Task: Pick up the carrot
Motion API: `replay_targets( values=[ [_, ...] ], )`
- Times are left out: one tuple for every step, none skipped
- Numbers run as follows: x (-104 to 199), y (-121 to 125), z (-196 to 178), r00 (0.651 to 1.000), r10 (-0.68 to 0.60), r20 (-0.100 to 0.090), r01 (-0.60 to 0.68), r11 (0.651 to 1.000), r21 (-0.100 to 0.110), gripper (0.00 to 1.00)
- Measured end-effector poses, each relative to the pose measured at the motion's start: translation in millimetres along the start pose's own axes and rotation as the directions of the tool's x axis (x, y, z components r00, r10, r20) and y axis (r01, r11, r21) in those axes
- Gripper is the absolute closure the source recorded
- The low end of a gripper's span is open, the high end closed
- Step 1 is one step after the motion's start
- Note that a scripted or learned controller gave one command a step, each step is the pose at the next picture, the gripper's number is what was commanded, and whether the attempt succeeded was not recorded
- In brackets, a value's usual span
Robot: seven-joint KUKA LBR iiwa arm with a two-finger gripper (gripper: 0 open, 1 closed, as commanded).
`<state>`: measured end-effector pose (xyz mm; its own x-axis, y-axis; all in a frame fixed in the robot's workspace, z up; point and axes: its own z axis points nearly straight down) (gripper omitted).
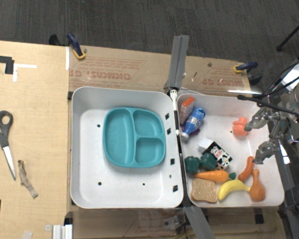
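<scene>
So the gripper (266, 141) is parked over the 3 o'clock side of the right bin (218, 109), and its two fingers (262, 152) look spread apart with nothing between them, just white bin floor underneath, which reads to me like a hover before a reach. The carrot (214, 175) is off at roughly 8 o'clock from the gripper, lying almost flat near the bin's front wall, pointy end toward 9 o'clock. It's boxed in pretty tight: a dark green veggie (191, 164) touches its tip end, the bread slice (204, 190) sits right under it at 6 o'clock, the banana (232, 188) curls up against its fat end, and a black-and-white box (219, 154) is just above at 12. An orange drumstick-looking toy (256, 186) and another thin orange piece (246, 168) sit between the gripper and the carrot, easy to confuse by colour, I'd guess. Open room is mostly the middle of that bin; the front edge is crowded. The left bin (82, 153) just holds a teal divided plate (135, 138).
</scene>
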<state>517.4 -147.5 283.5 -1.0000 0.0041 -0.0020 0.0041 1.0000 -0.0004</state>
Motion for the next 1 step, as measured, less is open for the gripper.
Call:
replay_targets(
  values=[
    [32.6, 20.4, 112.7, 0.999, 0.036, -0.001, -0.036, 0.999, 0.000, 0.00]
  ],
)
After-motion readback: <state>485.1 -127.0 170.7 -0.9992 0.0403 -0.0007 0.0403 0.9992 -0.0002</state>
